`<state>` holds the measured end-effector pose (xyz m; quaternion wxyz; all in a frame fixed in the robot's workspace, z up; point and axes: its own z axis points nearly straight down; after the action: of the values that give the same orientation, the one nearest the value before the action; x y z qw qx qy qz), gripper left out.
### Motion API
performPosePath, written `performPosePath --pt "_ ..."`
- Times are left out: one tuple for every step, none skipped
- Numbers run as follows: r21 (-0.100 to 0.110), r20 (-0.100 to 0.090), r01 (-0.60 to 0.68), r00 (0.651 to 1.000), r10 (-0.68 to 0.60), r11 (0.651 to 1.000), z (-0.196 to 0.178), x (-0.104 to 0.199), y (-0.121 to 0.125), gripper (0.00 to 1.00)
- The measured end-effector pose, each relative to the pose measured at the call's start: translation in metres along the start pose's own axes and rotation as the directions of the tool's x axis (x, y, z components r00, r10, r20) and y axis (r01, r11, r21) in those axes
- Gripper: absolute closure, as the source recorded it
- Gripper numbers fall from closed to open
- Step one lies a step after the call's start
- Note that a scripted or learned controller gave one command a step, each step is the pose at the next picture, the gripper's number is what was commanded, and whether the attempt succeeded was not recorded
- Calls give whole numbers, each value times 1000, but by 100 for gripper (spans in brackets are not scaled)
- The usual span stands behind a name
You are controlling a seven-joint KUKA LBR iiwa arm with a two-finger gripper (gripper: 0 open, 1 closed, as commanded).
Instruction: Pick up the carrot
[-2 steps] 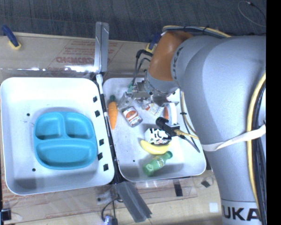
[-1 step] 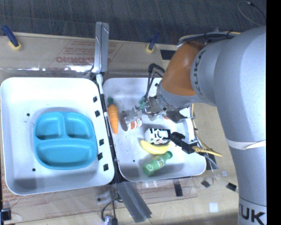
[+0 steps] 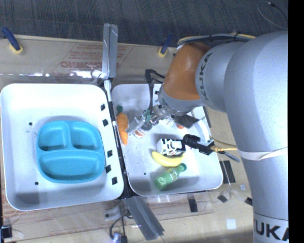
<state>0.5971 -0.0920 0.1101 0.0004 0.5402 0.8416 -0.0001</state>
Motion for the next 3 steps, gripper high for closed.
performPosePath --pt "2 -2 -34 999 34 999 -33 18 -61 0" --pt "4 -3 -33 999 33 999 19 9 -38 0" --pt "4 -3 -29 1000 29 1000 9 9 -37 100"
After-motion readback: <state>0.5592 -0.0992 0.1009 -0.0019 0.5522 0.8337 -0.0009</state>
